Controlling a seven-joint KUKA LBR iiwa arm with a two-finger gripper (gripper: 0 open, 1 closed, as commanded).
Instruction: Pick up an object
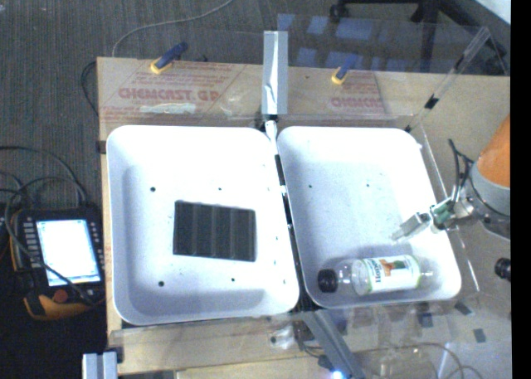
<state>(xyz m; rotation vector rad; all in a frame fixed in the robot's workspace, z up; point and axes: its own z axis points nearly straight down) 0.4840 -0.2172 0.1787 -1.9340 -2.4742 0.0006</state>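
A clear plastic bottle [378, 274] with a black cap and an orange-green label lies on its side at the front of the right bin [348, 162], cap pointing left. A flat black ribbed rectangle [214, 230] lies in the middle of the left bin [141, 153]. My gripper [415, 225] reaches in over the right bin's right rim, a little above and to the right of the bottle and apart from it. Nothing shows in its grasp. The orange band of the arm [503, 156] is at the right edge.
A grey divider post [274, 70] stands behind the seam between the bins. A clear panel [365, 79] lines the bench's back. A pendant with a lit screen [60, 255] lies on the floor at the left. An office chair base [398, 4] stands at the back.
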